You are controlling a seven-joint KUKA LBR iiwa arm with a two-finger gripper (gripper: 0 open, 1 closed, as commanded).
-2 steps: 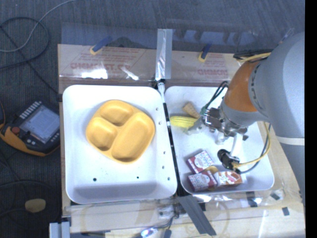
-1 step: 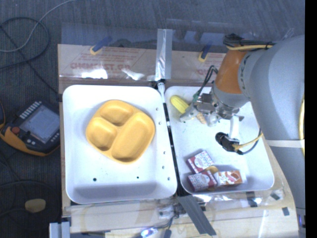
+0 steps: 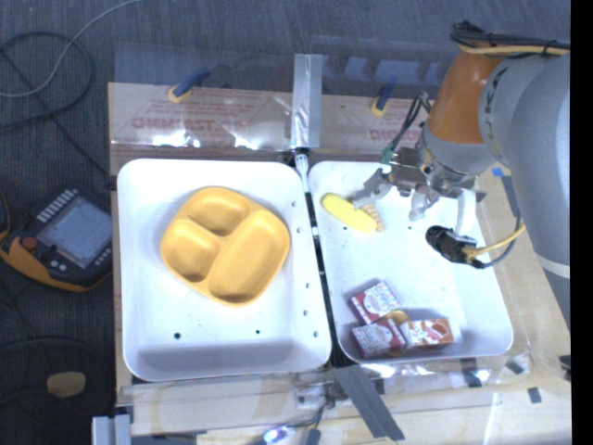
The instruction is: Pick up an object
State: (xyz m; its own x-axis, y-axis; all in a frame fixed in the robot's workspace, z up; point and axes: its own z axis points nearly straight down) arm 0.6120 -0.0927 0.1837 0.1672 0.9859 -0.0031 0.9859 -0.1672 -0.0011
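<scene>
bench [image 3: 139, 123] | left bin [image 3: 148, 341]: yellow tray [image 3: 225, 244] | right bin [image 3: 482, 313]: corn [image 3: 350, 213], 3 cartons [image 3: 397, 323] | tool [image 3: 397, 193]: apart, empty

Grey arm [image 3: 542, 128] reaching in from the right, orange band [image 3: 460, 100] above the wrist, gripper [image 3: 397, 193] pointing down and left — two fingers [image 3: 374, 184] spread apart, nothing between them

Two white bins [image 3: 130, 248]. One yellow three-part plate [image 3: 225, 244], well left of the gripper [image 3: 400, 191]. One yellow corn-like piece [image 3: 350, 213] just left of it. Three red cartons [image 3: 375, 302] below it.
</scene>
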